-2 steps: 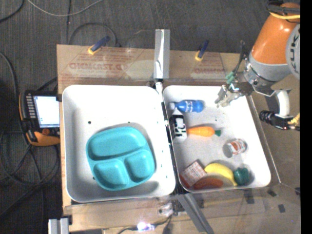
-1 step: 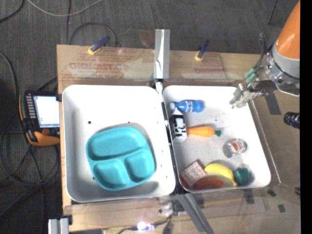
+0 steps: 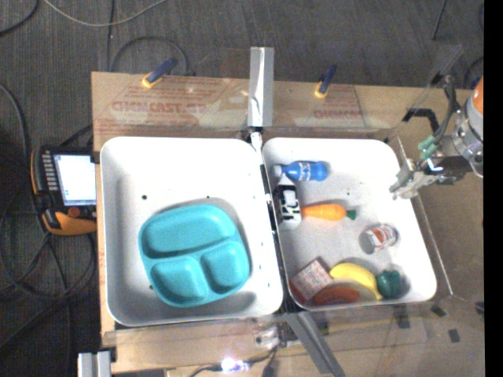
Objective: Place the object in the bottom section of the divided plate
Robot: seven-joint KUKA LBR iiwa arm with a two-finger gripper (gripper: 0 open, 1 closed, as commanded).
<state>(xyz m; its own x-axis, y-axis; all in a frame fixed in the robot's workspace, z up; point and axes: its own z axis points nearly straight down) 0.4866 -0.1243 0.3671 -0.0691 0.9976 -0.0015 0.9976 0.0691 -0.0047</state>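
Plate (image 3: 195,256) (teal, divided) fills left bin (image 3: 118,179); right bin (image 3: 369,149) holds carrot (image 3: 324,211), banana (image 3: 354,275); tool (image 3: 409,181) state unclear.

We see the arm (image 3: 476,124) entering from the right edge of the view, its orange band showing at the very border and the grey wrist just below it, angled down and to the left. At its end the tool (image 3: 405,185) hangs low and pale, its slender fingers (image 3: 399,188) pointing down-left with nothing between them. We cannot make out from this slant whether those fingers are parted or closed, as they blur into one light shape.
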